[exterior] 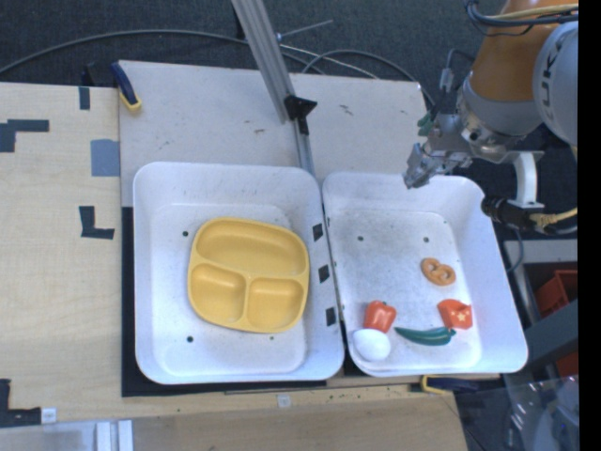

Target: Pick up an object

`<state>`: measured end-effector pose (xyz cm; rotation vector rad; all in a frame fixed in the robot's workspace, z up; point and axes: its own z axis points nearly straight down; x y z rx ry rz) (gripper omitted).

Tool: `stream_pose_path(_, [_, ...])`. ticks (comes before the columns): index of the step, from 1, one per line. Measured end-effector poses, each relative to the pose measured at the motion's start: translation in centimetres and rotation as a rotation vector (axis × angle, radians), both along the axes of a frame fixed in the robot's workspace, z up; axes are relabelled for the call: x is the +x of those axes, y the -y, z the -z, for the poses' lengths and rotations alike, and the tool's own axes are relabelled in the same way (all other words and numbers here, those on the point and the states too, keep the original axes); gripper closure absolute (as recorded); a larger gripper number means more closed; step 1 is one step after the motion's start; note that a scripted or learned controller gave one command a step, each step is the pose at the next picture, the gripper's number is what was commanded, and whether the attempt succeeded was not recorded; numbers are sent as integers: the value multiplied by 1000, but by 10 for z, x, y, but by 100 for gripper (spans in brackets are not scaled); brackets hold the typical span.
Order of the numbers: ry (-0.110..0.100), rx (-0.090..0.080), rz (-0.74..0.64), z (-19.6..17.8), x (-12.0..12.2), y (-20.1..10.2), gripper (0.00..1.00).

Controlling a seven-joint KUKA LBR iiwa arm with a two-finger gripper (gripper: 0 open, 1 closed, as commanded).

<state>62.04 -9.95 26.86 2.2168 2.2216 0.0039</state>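
I see the gripper (418, 176) over the right bin's (488, 216) far rim, grip state unreadable; pretzel (438, 271), two red peppers (379, 316), green chili (427, 335) and white egg (371, 345) lie well apart, near the front. Left bin (150, 252) holds a yellow divided tray (249, 274).

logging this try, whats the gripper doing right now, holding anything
gripper: over the far rim of the right bin, nothing seen between its fingers; open or shut cannot be told.

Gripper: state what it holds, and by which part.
Nothing. The gripper hangs at the right bin's far rim, apart from the pretzel and other toys.
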Motion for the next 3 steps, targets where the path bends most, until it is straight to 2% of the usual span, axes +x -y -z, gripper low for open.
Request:
stream_pose_path(2, [-6,1,-5,12,-10,-119,100])
stream_pose_path(3, [-8,2,-5,28,-28,-179,100])
